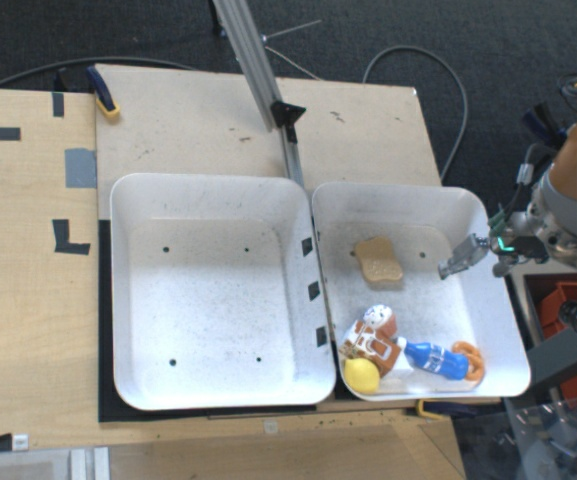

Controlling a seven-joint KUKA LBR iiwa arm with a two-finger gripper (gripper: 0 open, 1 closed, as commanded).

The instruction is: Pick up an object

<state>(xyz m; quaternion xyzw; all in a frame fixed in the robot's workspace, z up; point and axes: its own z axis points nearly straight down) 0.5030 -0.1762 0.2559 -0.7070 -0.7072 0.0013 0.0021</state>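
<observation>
Down at the near edge of the right-hand white plastic bin (488,268), a small round yellow ball (361,375) sits in the corner. Touching it is a brown and white toy figure (373,339). Just beside that lies a blue toy bottle with an orange ring (442,360) at its end. These three are bunched close, hard against the near wall.

A bit farther in, a flat tan sponge-like block (379,261) lies alone on the bin floor, well apart from the bunch.

Near the right wall the grey pincer (461,258) hangs over the bin floor. It has nothing in it. I cannot tell how wide it is open, because it is small and seen from the side.

The tan block looks like the best pick. It has bare floor on every side, so the pincer can come straight down over its middle and close without bumping a toy or a wall. A slow drop should stop it sliding away.

The bunch looks harder. The near wall and the toys crowd each other, and the ball may roll.

The left-hand white plastic bin (128,268) has lots of room for moving. The wall between the two bins is something to lift over. Farther back on the table (188,118), a grey metal pole (253,53) leans up over the bins' far edge, so the arm should keep clear of it.
</observation>
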